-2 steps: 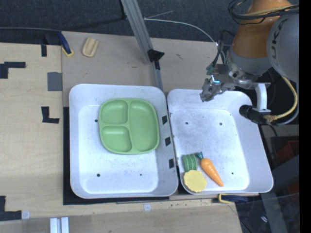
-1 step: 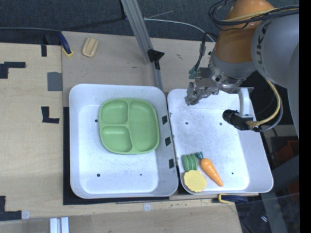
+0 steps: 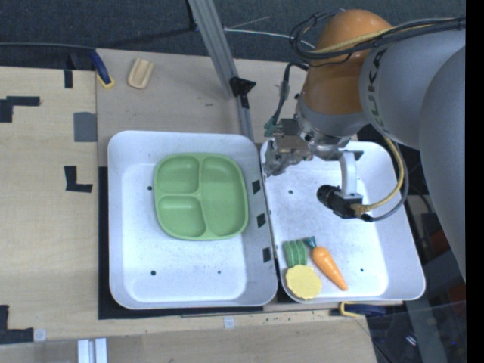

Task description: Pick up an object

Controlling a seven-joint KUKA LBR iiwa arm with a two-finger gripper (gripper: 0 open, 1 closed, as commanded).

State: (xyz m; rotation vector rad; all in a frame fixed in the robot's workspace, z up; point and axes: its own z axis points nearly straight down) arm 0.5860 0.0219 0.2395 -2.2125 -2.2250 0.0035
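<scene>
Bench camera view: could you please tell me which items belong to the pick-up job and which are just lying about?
Job: claw; carrot; yellow disc; green toy; green plate.
Lying about: beige block; clamp.

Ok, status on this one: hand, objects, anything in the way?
Hand at right bin's far-left corner. Carrot, yellow piece at near edge, untouched. Nothing between.
</scene>
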